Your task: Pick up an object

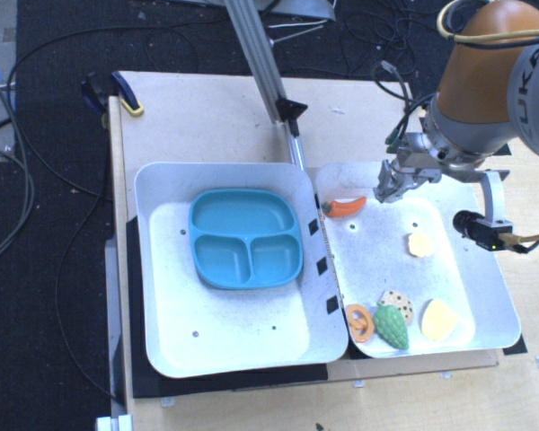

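Note:
My gripper (386,189) hangs over the back of the right bin (485,281), just right of an orange carrot-like piece (345,207) lying near the bin's back left corner. Nothing shows between its tips. Further right in the same bin lies a small pale yellow piece (420,244). At the front of this bin sit a pretzel (359,322), a spotted cookie (396,302), a green knobbly piece (392,327) and a yellow wedge (438,320).
The left bin (162,312) holds a blue divided plate (247,238). A slanted metal pole (256,48) rises from behind the bins. A black fitting (476,227) hangs off the arm over the right bin's right side.

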Tool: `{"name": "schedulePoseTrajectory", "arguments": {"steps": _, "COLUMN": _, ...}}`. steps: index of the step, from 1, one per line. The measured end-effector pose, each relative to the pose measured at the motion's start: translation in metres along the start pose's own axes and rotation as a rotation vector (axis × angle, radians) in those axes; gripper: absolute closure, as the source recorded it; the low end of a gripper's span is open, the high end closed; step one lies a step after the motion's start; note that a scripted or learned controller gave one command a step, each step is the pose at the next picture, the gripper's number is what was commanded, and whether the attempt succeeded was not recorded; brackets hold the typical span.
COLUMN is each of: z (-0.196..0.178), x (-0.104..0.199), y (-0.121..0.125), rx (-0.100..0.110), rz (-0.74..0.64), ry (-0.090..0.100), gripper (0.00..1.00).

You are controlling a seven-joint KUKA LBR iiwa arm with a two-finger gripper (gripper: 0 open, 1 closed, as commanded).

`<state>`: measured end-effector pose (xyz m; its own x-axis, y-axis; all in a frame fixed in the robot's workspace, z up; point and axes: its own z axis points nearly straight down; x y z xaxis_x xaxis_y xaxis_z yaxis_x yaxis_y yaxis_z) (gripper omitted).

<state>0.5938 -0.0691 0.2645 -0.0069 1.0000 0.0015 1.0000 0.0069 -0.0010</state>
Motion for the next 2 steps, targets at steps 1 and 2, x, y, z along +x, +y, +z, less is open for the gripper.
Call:
{"name": "schedulePoseTrajectory", "arguments": {"steps": 1, "z": 0.001, "x": 0.041, "y": -0.021, "rx": 0.001, "rz": 0.001, "ry": -0.001, "gripper": 1.0}}
{"name": "schedulePoseTrajectory", "arguments": {"steps": 2, "z": -0.003, "x": 0.091, "y": -0.034, "rx": 0.001, "rz": 0.0, "ry": 0.0, "gripper": 1.0}}
